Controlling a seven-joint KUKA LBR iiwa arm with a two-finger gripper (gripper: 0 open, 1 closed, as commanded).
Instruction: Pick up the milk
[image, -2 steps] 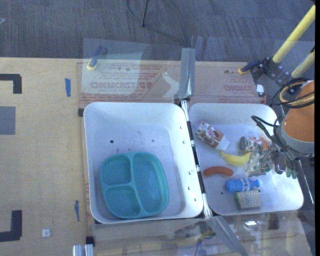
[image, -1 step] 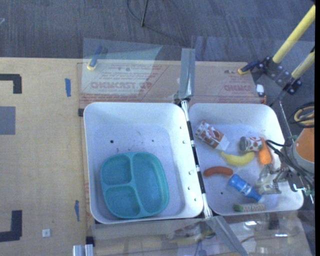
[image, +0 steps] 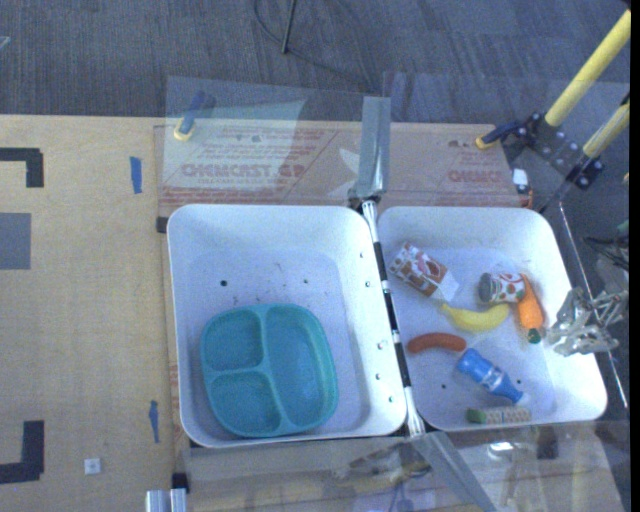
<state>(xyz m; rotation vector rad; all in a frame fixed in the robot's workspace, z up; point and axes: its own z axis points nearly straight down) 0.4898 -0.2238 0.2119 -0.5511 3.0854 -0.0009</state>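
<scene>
Nearest the camera, along the bottom edge of the right bin (image: 560, 250), lies a small green and pale stick-shaped thing (image: 498, 414), and just above it a blue bottle (image: 489, 375) on its side. Further up sit a red sausage (image: 436, 343), a yellow banana (image: 477, 317), an orange carrot (image: 529, 309) and a small can (image: 500, 288) with a red label.

The milk (image: 422, 271) (a small carton, white with red-brown print) lies tilted on its side in the upper left part of the right bin, close to the divide between the two bins. It touches none of the other things, though the banana's end comes near its lower corner.

The gripper (image: 580, 325) hangs at the right rim of that same bin, well apart from the milk, with the can, carrot and banana between them. Nothing sits between its fingers; how wide they stand I cannot tell, as the metal parts blur together.

The left bin (image: 200, 240) holds a teal divided plate (image: 267, 370) in its lower half. Both bins rest on the tan surface (image: 80, 300).
</scene>
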